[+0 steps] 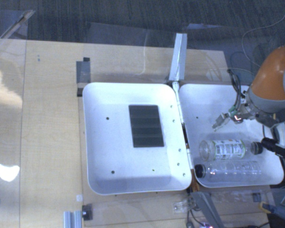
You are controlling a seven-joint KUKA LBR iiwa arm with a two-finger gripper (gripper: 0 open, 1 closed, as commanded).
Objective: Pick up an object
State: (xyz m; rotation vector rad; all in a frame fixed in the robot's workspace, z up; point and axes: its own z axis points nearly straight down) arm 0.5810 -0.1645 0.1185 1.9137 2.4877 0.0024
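Bottles (226,149): 2, right bin (199,103).

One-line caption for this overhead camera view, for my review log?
Gripper hovers in right bin above two clear bottles; dark pad in left bin.

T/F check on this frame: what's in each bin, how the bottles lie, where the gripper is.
1. The dark rectangular block lies in the left bin. True.
2. Two clear plastic bottles lie in the right bin. True: one with a label, one without, both on their sides.
3. The bottles stand upright. False: both lie flat, near the bin's front edge.
4. The gripper is over the left bin. False: it is over the right bin, above the bottles in the view.
5. The labelled bottle is between the gripper's fingers. False: it lies in the bin apart from the gripper.
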